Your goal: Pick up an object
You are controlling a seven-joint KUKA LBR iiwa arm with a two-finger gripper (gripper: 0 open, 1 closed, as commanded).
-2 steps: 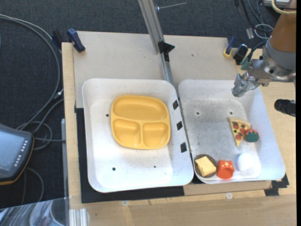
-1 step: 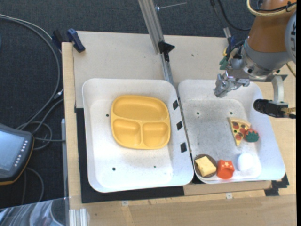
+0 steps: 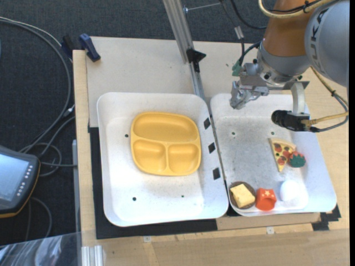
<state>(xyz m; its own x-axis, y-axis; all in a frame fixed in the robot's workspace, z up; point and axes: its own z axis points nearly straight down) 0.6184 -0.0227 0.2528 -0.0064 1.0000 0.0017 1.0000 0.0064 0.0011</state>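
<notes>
My gripper [image 3: 239, 100] hangs over the far left corner of the right bin [image 3: 244, 143], well away from the objects. No object shows between its fingers. A pizza slice toy [image 3: 281, 152] lies at the bin's right side with a small green and red piece [image 3: 298, 160] touching it. Along the near edge sit a yellow cheese block [image 3: 241, 195], a red pepper toy [image 3: 266, 199] and a white round object [image 3: 292, 193].
A yellow divided plate [image 3: 165, 143] lies in the left bin [image 3: 119, 193]. A slanted metal pole [image 3: 180, 21] rises behind the bins. A black cylinder with a cable [image 3: 289, 119] juts over the right bin's far right side.
</notes>
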